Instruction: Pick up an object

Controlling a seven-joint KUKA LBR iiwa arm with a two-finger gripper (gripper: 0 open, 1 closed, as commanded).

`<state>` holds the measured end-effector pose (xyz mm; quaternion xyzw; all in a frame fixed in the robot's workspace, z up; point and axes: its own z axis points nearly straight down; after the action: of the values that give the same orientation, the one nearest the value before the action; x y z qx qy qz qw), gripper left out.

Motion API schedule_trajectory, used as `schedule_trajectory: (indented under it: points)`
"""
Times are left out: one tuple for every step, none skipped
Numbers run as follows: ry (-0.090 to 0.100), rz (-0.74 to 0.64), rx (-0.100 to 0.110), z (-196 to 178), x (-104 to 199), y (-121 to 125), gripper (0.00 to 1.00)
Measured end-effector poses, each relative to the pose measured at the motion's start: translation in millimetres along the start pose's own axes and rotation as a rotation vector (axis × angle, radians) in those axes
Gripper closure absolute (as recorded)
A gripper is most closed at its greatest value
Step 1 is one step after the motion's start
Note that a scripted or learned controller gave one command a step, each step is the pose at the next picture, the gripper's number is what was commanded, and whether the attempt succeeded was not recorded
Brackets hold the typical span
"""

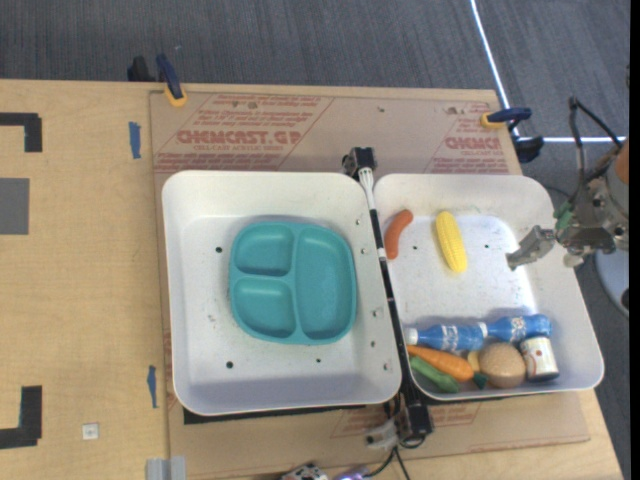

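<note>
The right bin (500,273) holds a red sausage (398,231) and a yellow corn cob (451,241) near its far side. Along its near edge lie a blue bottle (480,333), an orange carrot (442,361), a green vegetable (430,373), a tan potato-like lump (503,365) and a small red-and-white can (540,356). My gripper (545,240) hangs over the bin's right rim, to the right of the corn cob and apart from every object. Nothing is in its grasp.
The left bin (190,268) holds a teal divided plate (294,281). Both bins rest on a brown cardboard sheet (250,133) clamped at its far corners. A black clip (358,160) sits where the bins meet at the far side.
</note>
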<state>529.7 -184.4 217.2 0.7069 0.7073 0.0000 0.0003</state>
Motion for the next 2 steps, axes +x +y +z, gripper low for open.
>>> schedule_trajectory:
  points:
    - [0.000,0.031,-0.004,130.7,31.8,-48.9,0.00]
    - [-0.006,0.033,-0.011,119.9,29.8,-47.5,1.00]
